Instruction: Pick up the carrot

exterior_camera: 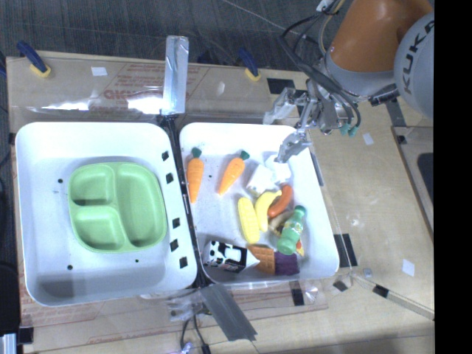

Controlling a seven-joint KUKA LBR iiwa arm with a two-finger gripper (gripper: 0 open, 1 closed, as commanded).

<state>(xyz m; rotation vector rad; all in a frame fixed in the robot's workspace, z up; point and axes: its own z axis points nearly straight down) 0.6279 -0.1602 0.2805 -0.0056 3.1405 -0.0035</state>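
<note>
My arm [376, 28] fills the upper right of the frame. The left bin [29, 198] holds a green tray [116, 206]. The right bin [214, 135] holds two carrots [232, 172] at its upper left, bananas [249, 218] and a green bottle [292, 231] lower right. My tool [295, 144] hangs over the bin's upper right corner, right of the carrots and apart from them; whether it is open I cannot tell.
</note>
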